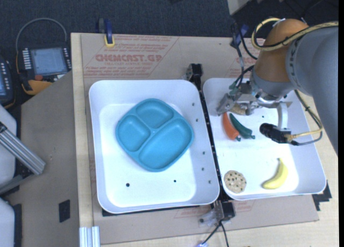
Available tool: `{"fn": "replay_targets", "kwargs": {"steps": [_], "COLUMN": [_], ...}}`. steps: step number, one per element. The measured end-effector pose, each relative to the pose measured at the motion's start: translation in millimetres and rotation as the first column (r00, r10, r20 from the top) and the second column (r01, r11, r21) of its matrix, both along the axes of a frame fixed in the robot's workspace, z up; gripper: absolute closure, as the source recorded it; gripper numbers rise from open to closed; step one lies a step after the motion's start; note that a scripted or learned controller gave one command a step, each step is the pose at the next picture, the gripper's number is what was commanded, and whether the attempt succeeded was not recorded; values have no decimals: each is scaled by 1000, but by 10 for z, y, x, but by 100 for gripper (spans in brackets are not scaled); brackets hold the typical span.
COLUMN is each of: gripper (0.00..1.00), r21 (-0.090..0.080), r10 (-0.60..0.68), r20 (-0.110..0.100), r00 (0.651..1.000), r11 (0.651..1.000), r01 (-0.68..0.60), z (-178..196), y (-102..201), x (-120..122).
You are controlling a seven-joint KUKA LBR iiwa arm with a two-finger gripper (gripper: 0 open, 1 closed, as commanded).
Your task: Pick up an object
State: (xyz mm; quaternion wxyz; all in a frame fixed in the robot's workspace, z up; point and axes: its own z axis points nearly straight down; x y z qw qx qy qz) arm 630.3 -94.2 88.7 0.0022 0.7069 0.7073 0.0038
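Two-finger gripper is being positioned just above one orange carrot with green top in right white bin; grip state cannot be told. Also being counted: one yellow banana, one round cookie, one blue divided plate.

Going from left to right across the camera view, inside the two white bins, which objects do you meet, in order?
Blue divided plate → orange carrot → round cookie → yellow banana.
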Motion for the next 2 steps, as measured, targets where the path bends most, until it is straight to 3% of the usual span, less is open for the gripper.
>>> {"fn": "replay_targets", "kwargs": {"steps": [1,2], "gripper": [100,100], "r21": [-2,-4], "r10": [-1,-1], "r20": [-7,-2], "r00": [1000,1000], "r11": [1000,1000], "r01": [1,1], "z": [71,566], "y": [-8,-98], "x": [-26,15]}}
